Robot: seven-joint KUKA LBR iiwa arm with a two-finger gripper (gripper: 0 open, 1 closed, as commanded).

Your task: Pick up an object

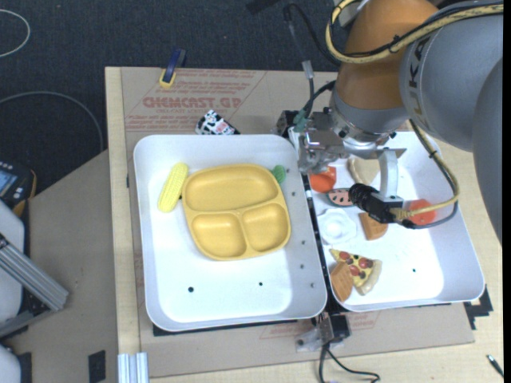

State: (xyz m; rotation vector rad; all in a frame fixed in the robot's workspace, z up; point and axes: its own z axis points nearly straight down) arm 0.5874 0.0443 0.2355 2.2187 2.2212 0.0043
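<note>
A brown cardboard-covered bench (128,238) carries two white bins. In the right bin (419,250), at its upper left corner, a red toy piece (322,182) lies just under the gripper (314,159); how wide the gripper stands cannot be told. Close around lie a white round piece (335,228), an orange wedge (373,227) and a pizza slice (355,271). The left bin (223,294) holds a yellow tray (237,210) beside a corn cob (172,187).

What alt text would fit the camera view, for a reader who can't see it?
A grey robot arm reaches from the right, its hand low over the right white bin of toy food, close to a red piece with a pizza slice nearer the front. The left bin holds a yellow divided tray and a corn cob.
</note>
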